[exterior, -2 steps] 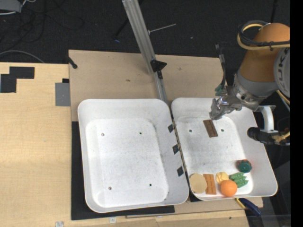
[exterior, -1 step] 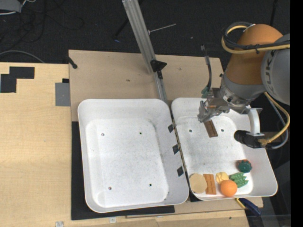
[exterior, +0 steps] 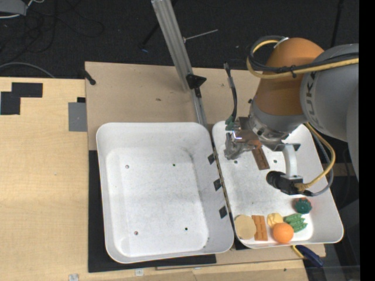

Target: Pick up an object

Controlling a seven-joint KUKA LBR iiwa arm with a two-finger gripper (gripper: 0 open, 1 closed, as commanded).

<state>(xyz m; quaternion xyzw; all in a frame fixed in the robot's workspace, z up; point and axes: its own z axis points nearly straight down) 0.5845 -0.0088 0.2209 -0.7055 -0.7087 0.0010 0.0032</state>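
The gripper (exterior: 233, 147) hangs over the upper left part of the right bin (exterior: 328, 230), close to the divider between the bins; whether its fingers are apart or together cannot be told. The pickable objects lie clustered at the lower edge of that bin, well apart from the gripper: a tan block (exterior: 246, 226), a brown slab (exterior: 260, 228), a yellow piece (exterior: 274, 219), an orange ball (exterior: 283, 233), a green piece (exterior: 296, 221) and a dark green ball (exterior: 302, 205). A black cable fitting (exterior: 282, 182) sits between gripper and cluster. The left bin (exterior: 111, 136) occupies centre frame.
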